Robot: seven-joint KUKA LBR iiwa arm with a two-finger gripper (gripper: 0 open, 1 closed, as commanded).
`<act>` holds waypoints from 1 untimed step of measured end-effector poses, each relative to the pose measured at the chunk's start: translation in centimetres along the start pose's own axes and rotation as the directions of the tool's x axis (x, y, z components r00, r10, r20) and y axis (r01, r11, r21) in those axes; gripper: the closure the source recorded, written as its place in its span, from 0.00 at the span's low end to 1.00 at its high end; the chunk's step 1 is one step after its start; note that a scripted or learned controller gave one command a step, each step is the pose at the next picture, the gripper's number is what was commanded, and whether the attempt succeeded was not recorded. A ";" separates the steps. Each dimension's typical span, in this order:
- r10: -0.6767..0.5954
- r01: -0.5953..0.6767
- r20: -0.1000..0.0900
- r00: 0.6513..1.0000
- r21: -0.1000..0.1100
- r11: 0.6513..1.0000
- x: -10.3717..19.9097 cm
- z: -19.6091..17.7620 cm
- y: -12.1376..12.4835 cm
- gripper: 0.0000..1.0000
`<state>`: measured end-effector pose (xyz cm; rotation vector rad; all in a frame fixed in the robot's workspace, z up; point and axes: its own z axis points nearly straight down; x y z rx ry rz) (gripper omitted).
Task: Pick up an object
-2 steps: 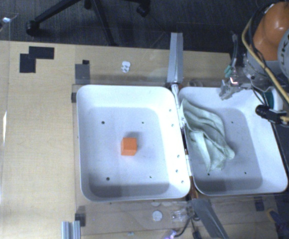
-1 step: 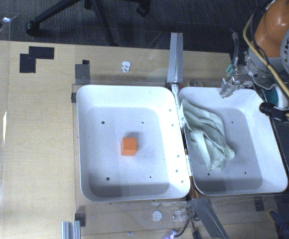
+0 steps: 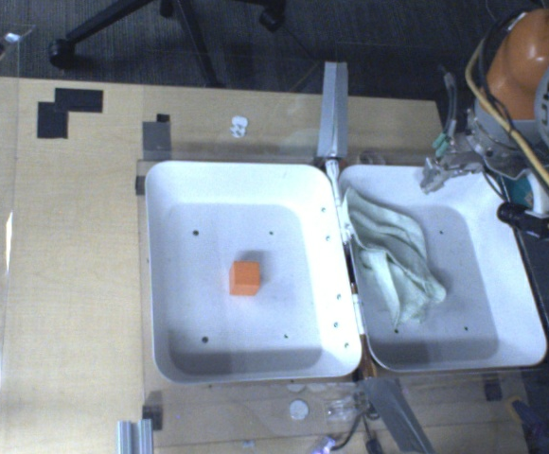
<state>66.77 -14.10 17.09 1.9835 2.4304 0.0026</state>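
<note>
Item: gripper (image 3: 437,170), hovering over the upper edge of the right bin (image 3: 502,348); whether it is open or closed cannot be told (too small and blurred).

Item: orange cube (image 3: 245,278), sitting near the middle of the left bin (image 3: 175,197), well apart from the gripper.

Item: pale cloth (image 3: 393,258), lying crumpled in the right bin against its left wall, nearer the gripper.

Handling note: the cube is looking like the cleaner pick; aiming squarely over it and descending vertically would likely serve best.

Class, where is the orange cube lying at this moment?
The orange cube lies near the middle of the left bin in the camera view, alone on its floor, across the divider from the crumpled cloth in the right bin.
</note>
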 end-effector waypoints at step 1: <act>-0.153 0.153 -0.001 0.988 0.000 0.988 3.6 0.3 -0.8 1.00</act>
